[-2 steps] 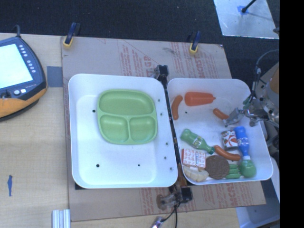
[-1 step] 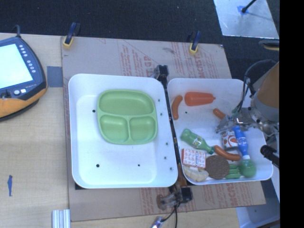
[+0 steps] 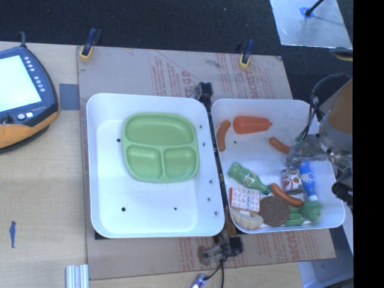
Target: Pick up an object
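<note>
Hovering over the right bin [image 3: 240,108] at three o'clock, claw [image 3: 298,155] near the blue-capped bottle [image 3: 308,180]; grip state unclear.

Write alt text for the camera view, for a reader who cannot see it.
The gripper hangs over the right bin, crowded with toy food including a carrot and green bottle. The left bin holds a green divided plate.
</note>
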Action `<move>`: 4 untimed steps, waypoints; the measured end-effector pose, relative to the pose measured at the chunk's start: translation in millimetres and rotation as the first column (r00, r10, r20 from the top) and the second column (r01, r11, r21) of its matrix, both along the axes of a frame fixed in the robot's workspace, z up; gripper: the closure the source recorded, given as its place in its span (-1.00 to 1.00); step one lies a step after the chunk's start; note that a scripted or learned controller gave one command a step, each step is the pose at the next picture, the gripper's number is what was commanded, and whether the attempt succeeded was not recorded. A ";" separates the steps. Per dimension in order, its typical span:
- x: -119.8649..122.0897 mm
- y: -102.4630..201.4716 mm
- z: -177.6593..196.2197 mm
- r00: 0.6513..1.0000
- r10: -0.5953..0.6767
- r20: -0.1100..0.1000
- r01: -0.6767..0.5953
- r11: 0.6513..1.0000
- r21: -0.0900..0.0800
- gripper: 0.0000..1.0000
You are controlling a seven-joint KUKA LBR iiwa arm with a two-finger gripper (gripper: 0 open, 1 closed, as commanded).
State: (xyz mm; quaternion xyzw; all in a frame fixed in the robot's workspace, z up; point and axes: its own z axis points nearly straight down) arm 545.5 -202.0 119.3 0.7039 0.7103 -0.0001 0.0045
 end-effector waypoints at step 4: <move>35.3 8.4 -20.8 1.000 -0.006 -0.011 0.006 1.000 0.006 -1.00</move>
